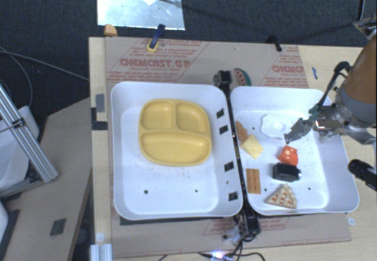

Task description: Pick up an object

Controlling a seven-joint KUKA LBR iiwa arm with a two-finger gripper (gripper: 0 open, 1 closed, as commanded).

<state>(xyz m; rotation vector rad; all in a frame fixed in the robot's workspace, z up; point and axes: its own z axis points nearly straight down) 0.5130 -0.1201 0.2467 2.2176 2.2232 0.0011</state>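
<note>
Approach step: dark pincer (296, 131), grip state impossible to tell, poised above small red-orange wedge (288, 154) in right white bin (339, 192); next, lowering squarely onto it.

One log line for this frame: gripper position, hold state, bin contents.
gripper: over right bin, above red piece | hold: nothing seen between fingers | left bin: yellow tray

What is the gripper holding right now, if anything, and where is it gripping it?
Nothing that can be seen. The gripper hangs over the right bin, beside the white object and above the red piece, with nothing between its fingers.
</note>
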